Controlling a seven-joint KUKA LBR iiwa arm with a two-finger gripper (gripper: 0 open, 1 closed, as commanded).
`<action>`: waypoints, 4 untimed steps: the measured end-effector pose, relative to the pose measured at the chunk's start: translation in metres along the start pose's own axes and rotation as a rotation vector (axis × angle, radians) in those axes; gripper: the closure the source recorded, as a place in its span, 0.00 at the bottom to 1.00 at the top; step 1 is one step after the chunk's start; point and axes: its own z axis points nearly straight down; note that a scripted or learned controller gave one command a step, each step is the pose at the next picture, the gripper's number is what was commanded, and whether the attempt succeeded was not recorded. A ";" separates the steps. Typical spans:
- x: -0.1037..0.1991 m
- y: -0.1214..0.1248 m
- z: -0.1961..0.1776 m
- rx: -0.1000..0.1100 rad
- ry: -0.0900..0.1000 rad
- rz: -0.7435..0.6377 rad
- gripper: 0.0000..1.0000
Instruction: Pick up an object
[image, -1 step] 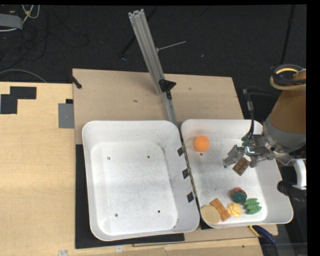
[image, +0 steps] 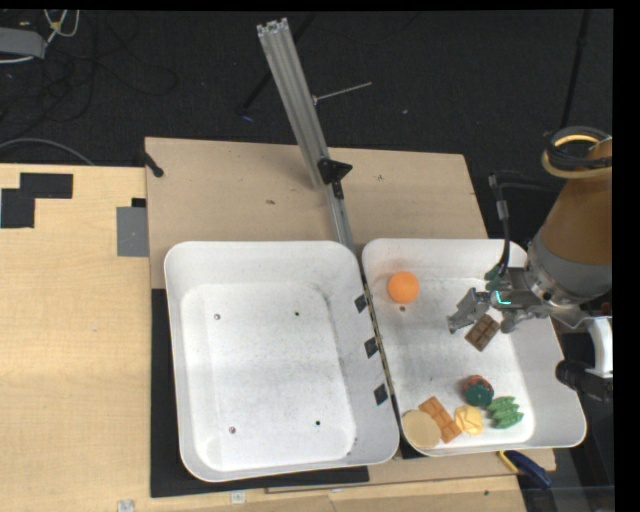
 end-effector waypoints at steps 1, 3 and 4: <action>-0.006 -0.006 0.061 0.007 0.001 -0.001 0.00; -0.001 -0.009 0.131 -0.001 -0.001 -0.001 0.00; -0.002 -0.010 0.120 -0.001 0.001 0.006 1.00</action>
